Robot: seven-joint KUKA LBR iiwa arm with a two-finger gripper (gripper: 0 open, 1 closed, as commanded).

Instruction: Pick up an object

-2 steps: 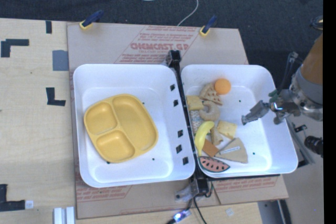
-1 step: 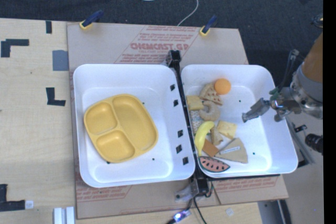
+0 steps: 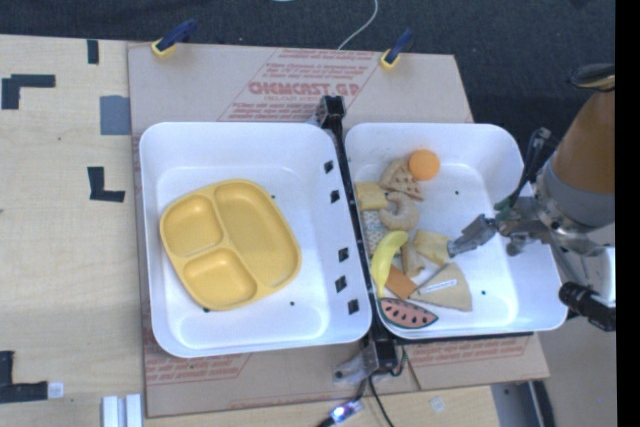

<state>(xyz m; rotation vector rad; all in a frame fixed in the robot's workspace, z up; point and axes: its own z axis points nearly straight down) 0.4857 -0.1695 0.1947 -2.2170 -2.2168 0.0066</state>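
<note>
A: Operator, your nearest entry?
B: Right bin (image 3: 500, 147), near edge: watermelon slice (image 3: 408, 316), then a pale wedge (image 3: 447, 292) and a banana (image 3: 386, 255).
A: And the gripper (image 3: 470, 237)?
B: Just right of that pile, above the bin floor, pinching nothing; spread or pressed together, you cannot tell.
A: Farther back?
B: An orange ball (image 3: 425, 164). Left bin (image 3: 160, 147): yellow divided tray (image 3: 230, 242).

Red print runs across the cardboard sheet (image 3: 300, 85) under the bins, too blurred to read.
</note>
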